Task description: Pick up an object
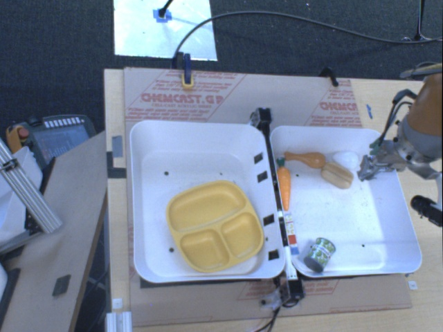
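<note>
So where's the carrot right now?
The carrot lies in the right bin, along its left wall by the divider, just below the wooden pear-shaped toy.

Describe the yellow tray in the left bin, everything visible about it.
The yellow tray looks like smooth moulded plastic with rounded corners. It has three compartments: one long one along its far side and two smaller ones along its near side. It lies flat, turned at a slant, on the floor of the left bin, in the near half toward the middle divider.
</note>
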